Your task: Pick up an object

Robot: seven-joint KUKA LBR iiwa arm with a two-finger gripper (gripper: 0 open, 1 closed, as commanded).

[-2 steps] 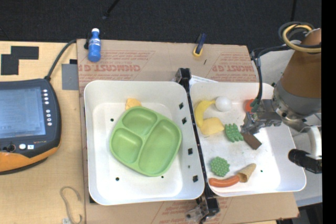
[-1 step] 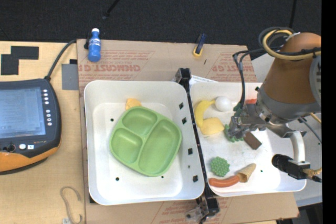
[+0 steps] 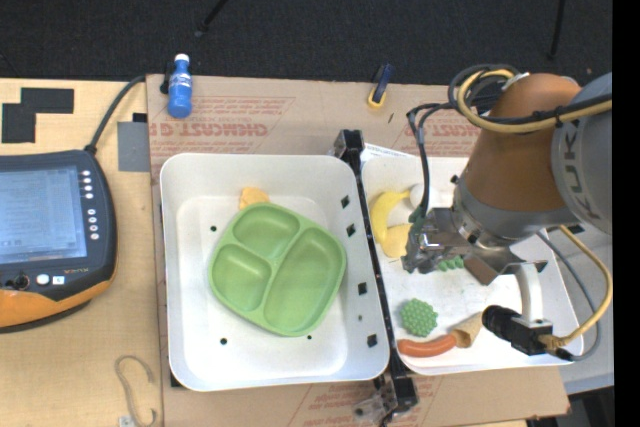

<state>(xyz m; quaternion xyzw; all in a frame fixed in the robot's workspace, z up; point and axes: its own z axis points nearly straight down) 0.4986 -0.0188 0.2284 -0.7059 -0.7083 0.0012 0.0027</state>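
Camera view: end effector [image 3: 432, 253] low beside the banana [image 3: 390, 220] — positioned to grasp; finger state cannot be told.

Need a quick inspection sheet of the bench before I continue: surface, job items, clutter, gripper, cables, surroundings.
Surface: cardboard-covered bench bearing left bin and right bin.
Job's things: right bin holds banana, green broccoli-like toy, sausage, cone-shaped piece; left bin holds green divided plate, with a yellow item partly under it.
Clutter: blue bottle, clamp.
Grippers: gripper low in right bin beside banana; finger state unclear.
Cables: black and yellow cables looped on arm.
Surroundings: teach pendant left; dark floor behind.
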